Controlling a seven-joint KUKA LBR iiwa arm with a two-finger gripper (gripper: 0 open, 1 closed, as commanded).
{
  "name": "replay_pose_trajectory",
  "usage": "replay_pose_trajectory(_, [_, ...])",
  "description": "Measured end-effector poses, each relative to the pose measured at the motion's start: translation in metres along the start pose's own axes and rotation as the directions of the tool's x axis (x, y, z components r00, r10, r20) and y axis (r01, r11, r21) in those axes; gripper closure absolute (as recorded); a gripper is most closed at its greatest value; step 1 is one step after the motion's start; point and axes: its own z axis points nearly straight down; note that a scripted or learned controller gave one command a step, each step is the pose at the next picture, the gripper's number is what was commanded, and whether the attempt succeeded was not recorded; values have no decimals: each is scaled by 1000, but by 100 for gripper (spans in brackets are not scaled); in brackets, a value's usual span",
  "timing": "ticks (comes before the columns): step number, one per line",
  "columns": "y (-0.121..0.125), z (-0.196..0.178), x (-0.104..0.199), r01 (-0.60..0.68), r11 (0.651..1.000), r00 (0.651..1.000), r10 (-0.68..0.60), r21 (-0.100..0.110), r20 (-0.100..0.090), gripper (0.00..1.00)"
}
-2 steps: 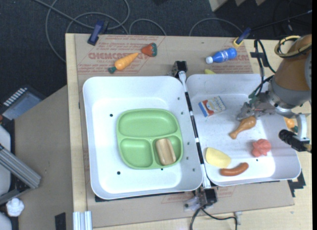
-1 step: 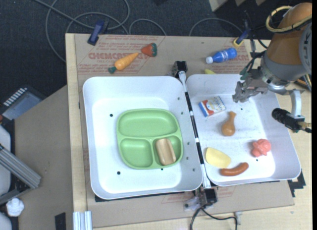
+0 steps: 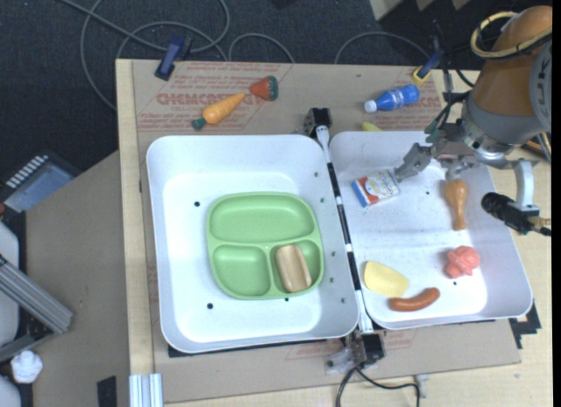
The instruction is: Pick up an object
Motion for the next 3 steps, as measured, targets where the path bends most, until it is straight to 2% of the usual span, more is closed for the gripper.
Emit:
replay_pose_trajectory(1, [13,13,-57,-1,1000,1000,1,-1,2,0])
replay_pose_trajectory(2, [8,63,-78,0,1000,1000,0,3,-1,0])
replay_pose_trajectory(3, [2,84,-78,4,1000,1000,-4,1,-11,0])
